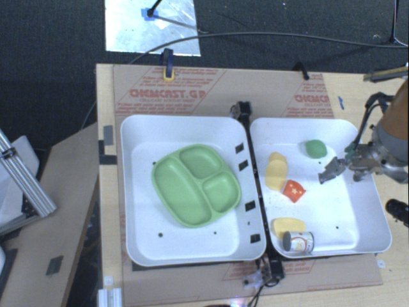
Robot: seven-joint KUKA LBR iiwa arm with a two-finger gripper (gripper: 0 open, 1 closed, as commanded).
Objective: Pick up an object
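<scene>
A robot gripper (333, 169) is hovering over the right white bin (374, 235), its fingers slightly spread, pinching nothing. Just beside it a small red block (293, 190) is lying, probably light and stiff; gripping its flat sides looks best.

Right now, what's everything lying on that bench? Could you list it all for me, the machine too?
divided plate: one, pale green, three compartments, in the left bin
left bin: one, white, shallow
right bin: one, white, shallow, beside the left bin
green ball: one, right bin, far side
yellow block: one, pale yellow, right bin, near the divider
red piece: one, red-orange, right bin, middle
yellow piece: one, right bin, near edge
can: one, silver, on its side, right bin's near corner
gripper: one, grey, over the right bin, fingers unclear
</scene>
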